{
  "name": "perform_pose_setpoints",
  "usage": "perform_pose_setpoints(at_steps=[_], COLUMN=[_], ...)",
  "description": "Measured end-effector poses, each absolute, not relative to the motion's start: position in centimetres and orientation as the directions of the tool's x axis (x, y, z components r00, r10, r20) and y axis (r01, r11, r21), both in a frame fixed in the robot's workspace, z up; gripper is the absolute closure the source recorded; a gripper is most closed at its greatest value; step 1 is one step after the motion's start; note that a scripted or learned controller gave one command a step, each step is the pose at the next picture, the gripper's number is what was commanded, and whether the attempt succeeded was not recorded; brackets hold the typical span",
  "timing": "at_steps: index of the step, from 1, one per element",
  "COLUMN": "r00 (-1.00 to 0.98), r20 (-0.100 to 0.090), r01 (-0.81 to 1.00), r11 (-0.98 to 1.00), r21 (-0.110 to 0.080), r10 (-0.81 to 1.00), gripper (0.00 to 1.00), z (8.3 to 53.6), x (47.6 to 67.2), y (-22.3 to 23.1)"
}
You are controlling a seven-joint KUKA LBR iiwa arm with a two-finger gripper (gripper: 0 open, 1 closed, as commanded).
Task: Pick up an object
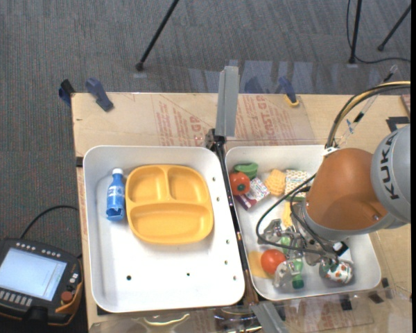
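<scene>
1. Bench (180, 120): brown cardboard-covered top carrying two shallow white plastic bins side by side, left bin (97, 255) and right bin (371, 269).
2. Left bin: yellow plastic divided plate (170, 203) toward 12 o'clock of the bin's middle. A small blue plastic bottle with a white cap (115, 193) lies just beside the plate's 9 o'clock edge.
3. Right bin: a cluster of small toys. Red round tomato-like toy with green top (239, 181) near the bin's 10 o'clock corner; yellow textured corn-like piece (275, 182) at about 12 o'clock; a white dotted packet (299, 178) just beside it at its 3 o'clock.
4. Toward the bin's 6 o'clock: a red ball-shaped toy (272, 260) resting on a flat yellow piece (256, 263); a white speckled round toy (338, 272) at about 5 o'clock.
5. Grey arm with orange band (343, 193) enters from 3 o'clock and hangs over the right bin, with black cables looping beneath the band.
6. Claw (295, 272) is low among the toys near the bin's 6 o'clock edge, between the red ball and the speckled toy. Its opening and any hold on an object: cannot tell, wrist and clutter obscure it.
</scene>
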State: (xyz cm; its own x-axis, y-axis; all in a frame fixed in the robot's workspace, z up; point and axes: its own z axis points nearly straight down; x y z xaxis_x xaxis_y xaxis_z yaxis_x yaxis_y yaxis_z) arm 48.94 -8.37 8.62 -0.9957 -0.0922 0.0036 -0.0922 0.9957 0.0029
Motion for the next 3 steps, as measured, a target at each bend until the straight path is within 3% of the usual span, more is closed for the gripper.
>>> perform_pose_setpoints(at_steps=[1,2,3], r00=[-0.99,-0.978,-0.986], r20=[0.004,-0.007,0.005], r01=[-0.144,-0.206,-0.166], r11=[0.99,0.978,0.986], r21=[0.003,-0.002,0.005], r10=[-0.144,-0.206,-0.166], gripper=[0.0,0.0,0.0], z=[8.6,13.9,8.4], x=[48.2,56.3,50.7], y=[-8.2,-13.8,-17.7])
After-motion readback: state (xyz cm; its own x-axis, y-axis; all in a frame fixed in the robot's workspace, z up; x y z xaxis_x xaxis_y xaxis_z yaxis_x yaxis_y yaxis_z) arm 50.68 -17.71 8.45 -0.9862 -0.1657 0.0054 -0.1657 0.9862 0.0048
